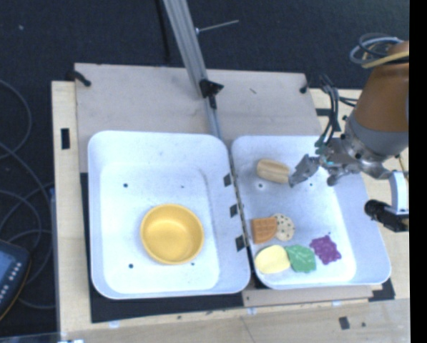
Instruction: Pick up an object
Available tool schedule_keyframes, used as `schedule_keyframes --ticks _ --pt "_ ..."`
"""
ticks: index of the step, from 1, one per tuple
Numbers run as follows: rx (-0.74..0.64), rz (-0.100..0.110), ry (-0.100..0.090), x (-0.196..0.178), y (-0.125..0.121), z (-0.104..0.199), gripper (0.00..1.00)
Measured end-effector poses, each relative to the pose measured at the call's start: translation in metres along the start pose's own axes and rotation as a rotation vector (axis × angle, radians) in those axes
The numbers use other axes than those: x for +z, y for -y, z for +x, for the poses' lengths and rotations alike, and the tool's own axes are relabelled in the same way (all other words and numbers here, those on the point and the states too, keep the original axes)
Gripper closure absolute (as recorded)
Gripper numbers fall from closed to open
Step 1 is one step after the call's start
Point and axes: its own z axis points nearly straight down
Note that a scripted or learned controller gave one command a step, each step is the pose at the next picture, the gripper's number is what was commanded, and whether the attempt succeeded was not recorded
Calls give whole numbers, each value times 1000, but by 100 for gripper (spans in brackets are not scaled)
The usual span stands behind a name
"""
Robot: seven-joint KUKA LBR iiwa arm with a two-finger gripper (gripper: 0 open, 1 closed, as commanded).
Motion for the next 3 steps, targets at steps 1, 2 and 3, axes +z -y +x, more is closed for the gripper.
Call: schedule_keyframes --ticks 1,2,3 --pt "2 0 0 0 0 0 0" --pt "6 4 3 44 -3 -7 0" --pt "5 7 2 99 7 -4 0"
